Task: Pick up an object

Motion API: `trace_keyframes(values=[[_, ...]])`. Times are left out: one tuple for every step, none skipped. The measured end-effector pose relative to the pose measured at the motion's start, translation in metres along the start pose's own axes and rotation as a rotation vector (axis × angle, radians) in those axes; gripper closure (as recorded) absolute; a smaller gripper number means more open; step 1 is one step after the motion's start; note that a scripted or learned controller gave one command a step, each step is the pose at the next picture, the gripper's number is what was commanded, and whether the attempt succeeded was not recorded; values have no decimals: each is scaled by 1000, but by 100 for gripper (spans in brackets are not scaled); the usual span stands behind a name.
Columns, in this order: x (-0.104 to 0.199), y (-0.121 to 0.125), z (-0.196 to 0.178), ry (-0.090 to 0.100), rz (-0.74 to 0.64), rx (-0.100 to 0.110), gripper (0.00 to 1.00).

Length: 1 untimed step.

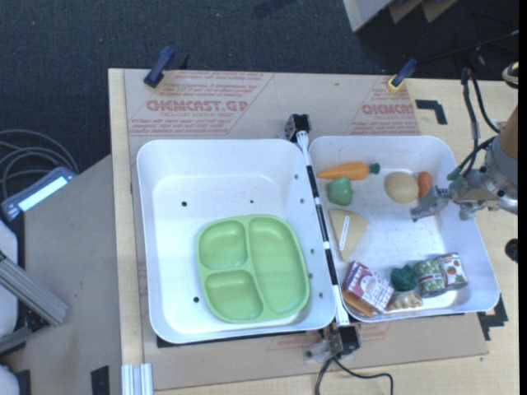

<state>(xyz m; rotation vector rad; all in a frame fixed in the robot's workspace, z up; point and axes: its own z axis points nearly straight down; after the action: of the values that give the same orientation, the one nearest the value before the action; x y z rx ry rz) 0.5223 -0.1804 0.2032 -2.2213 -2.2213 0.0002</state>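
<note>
Objects for picking: all heaped in right bin [469,245], none yet lifted. End effector [449,200] low over that bin's right side, nothing visibly between the prongs; open or clenched impossible to tell from this angle. Just at 9 o'clock from it, almost touching: beige ball [401,187] and small orange piece [424,183], likeliest targets by nearness. Further toward 10 o'clock, carrot [346,171] and green pepper-like toy [339,191], crowded against the divider rim. At 8 o'clock, pale yellow wedge [348,230], lying flat and alone. At 6 to 7 o'clock, tangled cluster of packets [403,282] along the near rim, awkward to separate. Bare floor in mid-bin, good room for descent; little clearance at right wall beside the wrist. Left bin [165,220] well apart at 9 o'clock, carrying green compartment tray [251,267]. Worktop [132,105] beneath both.
</note>
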Motion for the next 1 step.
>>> trace_keyframes(values=[[-37, 85, 117, 11, -5, 4, 0]])
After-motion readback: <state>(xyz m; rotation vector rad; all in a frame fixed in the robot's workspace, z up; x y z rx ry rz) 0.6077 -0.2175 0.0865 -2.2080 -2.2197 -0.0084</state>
